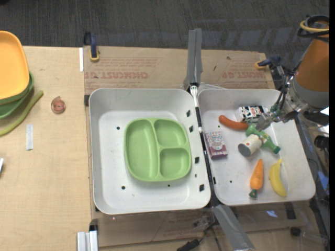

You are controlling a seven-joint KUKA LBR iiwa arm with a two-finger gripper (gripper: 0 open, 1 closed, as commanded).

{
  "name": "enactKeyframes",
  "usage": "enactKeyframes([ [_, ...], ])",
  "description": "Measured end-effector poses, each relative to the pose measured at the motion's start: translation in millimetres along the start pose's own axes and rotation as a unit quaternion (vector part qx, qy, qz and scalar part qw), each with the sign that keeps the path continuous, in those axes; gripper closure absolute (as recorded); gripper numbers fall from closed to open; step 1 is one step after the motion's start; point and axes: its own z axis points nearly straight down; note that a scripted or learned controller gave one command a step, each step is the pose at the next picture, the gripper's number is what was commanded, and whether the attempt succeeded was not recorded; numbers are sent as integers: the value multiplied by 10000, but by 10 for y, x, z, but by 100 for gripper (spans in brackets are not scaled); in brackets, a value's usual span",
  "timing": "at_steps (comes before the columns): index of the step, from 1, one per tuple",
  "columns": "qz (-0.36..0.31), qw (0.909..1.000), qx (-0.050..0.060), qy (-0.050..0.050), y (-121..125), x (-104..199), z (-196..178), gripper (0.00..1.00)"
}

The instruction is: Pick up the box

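Right bin (309,190), front: carrot (256,175), banana (277,178). Centre: pink box (215,144). Behind: gripper (263,121) beside a second box (251,112); jaws' state cannot be told.

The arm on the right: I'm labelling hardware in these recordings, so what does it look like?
The arm is a bulky rounded body, orange across its broad middle with a grey band below that. A yellow-and-black ring of cable or hose sits at its top. Thin dark cables and metal brackets run down its left side to a small, slim, dark pincer. No markings are legible.
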Motion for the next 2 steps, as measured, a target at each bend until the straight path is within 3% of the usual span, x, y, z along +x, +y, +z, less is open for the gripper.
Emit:
enactKeyframes([
  [1, 388, 9992, 3, -3, 737, 111, -181, 100],
  [2, 1521, 9884, -1, -10, 972, 340, -750, 100],
])
